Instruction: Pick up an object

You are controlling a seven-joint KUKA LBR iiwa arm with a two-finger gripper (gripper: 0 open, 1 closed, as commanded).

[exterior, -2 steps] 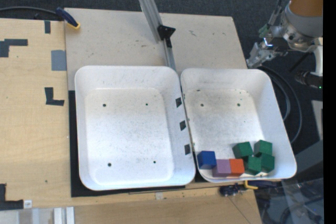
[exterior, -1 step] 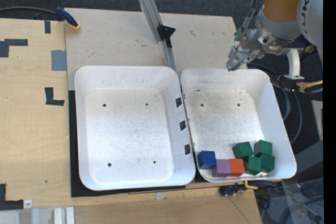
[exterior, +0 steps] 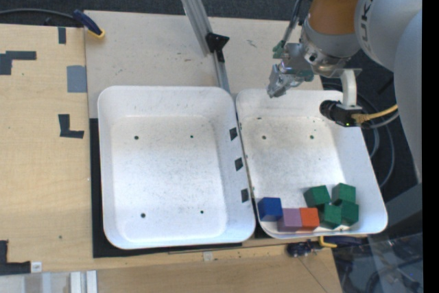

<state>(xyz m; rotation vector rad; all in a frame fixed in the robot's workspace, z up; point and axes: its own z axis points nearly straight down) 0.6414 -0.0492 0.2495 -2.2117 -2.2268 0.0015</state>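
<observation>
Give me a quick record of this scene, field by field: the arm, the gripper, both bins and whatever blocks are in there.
arm: grey with an orange band, reaching in from the right
gripper: above the far rim of the right bin, nothing seen between its fingers
left bin: white, shallow
blocks, near end of right bin: blue block, purple block, orange block, green blocks
blocks and gripper: apart
</observation>
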